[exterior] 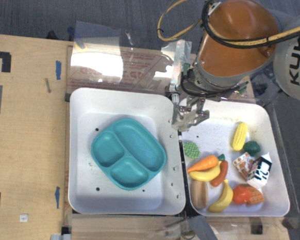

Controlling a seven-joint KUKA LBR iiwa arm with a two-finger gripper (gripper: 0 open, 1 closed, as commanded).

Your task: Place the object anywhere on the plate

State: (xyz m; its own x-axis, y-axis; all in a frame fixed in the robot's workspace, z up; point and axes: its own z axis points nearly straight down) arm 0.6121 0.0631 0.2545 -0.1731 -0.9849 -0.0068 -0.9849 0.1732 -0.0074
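A teal three-compartment plate lies in the left white bin with nothing on it. My gripper hangs below the orange wrist, over the divide between the two bins at their far end, just inside the right bin's left edge. I see no object in it. A flat green toy lies in the right bin just in front of the gripper. A carrot and a yellow banana lie beyond that, nearer the bin's front.
The right bin also holds a corn cob, a dark green piece, a small printed carton, a red pepper, a second banana, a brown roll and a red-orange fruit. Clear plastic sheeting lies behind the bins.
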